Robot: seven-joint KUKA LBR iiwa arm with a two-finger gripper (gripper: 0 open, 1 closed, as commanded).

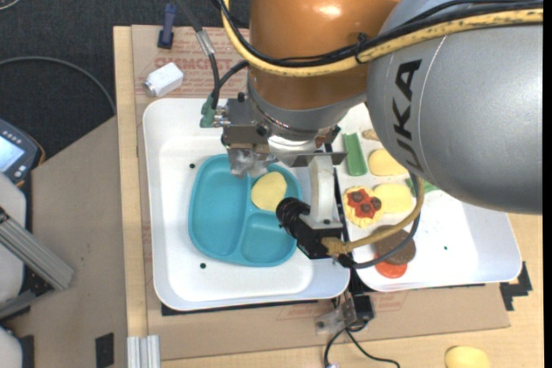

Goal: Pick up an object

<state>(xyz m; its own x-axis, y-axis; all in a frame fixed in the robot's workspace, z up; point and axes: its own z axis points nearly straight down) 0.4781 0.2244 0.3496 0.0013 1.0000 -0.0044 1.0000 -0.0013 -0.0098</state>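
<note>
Arm (405,73) over both bins, hiding much of the right bin (483,263), toy food pieces (379,201) there, blue tray (228,215) in left bin (168,211), yellow disc (269,190) on tray just beside gripper (246,164)

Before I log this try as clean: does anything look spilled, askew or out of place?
One thing: a yellow object lies outside both bins, at the bench's lower right edge. The blue divided tray sits flat in the left bin, holding a pale yellow piece.

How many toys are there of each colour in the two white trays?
Blue: 1, the divided plate
Yellow: 3, the round piece on the plate, and two pieces in the right tray
Green: 1, the stick
Red: 1, the disc
Total: 6 that I can see
</note>
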